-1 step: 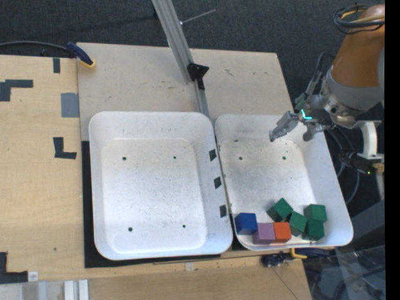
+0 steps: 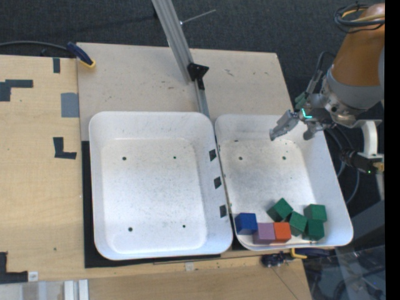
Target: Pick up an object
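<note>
**Seven blocks wait while the arm hangs over the far rim**

Two shallow white bins sit side by side on the bench. The left bin [image 2: 153, 180] is the larger-looking of the pair; the right bin [image 2: 262, 174] holds every candidate for the pick. The arm [image 2: 356, 49], grey with its orange band, comes in from three o'clock and stops over the right bin's upper corner, at about one o'clock of that bin. Its gripper [image 2: 294, 125] hangs just above the far rim, spread apart with nothing between the two prongs, which point down and toward nine o'clock.

The blocks lie bunched at the bin's five-to-six o'clock edge, well apart from the gripper, likely because the bin floor slopes up at the walls and loose pieces settle there. Four green blocks [image 2: 300, 217] crowd together at five o'clock, touching or nearly so. Just beside them, toward six o'clock, sit an orange block [image 2: 282, 231], a purple block [image 2: 265, 232] and a blue block [image 2: 245, 222], in a row against the near rim.

The pick looks not yet begun. The blue block, at the end of the row, seems the easiest to straddle; the packed green ones leave little room for fingers.
</note>
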